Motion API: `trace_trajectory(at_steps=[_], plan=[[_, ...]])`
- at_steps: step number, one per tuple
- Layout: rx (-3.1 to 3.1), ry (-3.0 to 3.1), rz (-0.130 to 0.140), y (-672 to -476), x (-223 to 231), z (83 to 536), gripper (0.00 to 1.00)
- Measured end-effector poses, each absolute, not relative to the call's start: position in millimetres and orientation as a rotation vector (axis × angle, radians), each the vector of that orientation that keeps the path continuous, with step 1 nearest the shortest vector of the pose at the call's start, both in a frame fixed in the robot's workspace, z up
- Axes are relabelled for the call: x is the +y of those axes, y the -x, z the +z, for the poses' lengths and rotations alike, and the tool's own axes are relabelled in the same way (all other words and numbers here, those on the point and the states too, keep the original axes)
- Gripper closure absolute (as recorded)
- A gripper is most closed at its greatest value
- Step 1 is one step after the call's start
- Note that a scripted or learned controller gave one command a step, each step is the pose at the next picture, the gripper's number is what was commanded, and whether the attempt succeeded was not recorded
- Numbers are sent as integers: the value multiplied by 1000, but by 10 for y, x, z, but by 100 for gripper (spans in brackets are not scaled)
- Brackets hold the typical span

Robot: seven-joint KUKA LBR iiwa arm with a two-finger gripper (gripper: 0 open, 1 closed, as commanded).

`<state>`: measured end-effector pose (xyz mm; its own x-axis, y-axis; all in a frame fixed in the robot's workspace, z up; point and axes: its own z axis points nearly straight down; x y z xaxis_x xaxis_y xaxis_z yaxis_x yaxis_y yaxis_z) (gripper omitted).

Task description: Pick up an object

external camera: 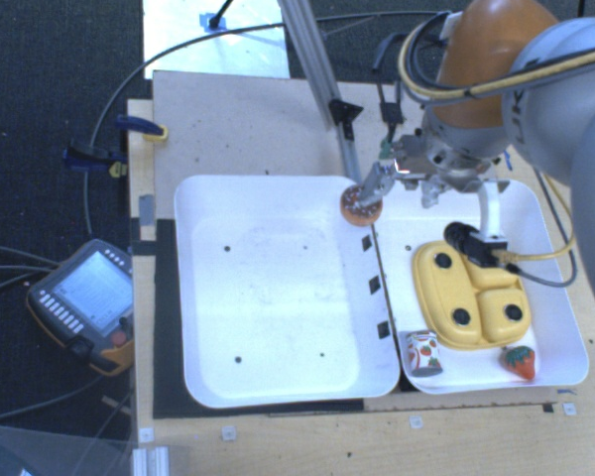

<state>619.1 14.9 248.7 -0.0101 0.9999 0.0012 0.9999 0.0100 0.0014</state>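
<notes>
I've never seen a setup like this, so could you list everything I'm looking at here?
White bins: two, side by side on the bench.
Yellow moulded piece: one, with dark dots, in the right bin.
Small cup: one, white with red pattern, right bin's near corner.
Strawberry-like toy: one, red, right bin's near edge.
Round brown object: one, at the far end of the divide between the bins, at the tool's tip.
Handheld screen unit: one, grey and orange, left of the bench.
Clamps: blue and yellow, bench's left edge.
Arm: grey with orange band.
Tool: over the bins' far edge.
</notes>
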Motion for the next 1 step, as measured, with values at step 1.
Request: trace_trajectory(at_steps=[1], plan=[[2232,-2210,4,-6279,678,2327,100]])
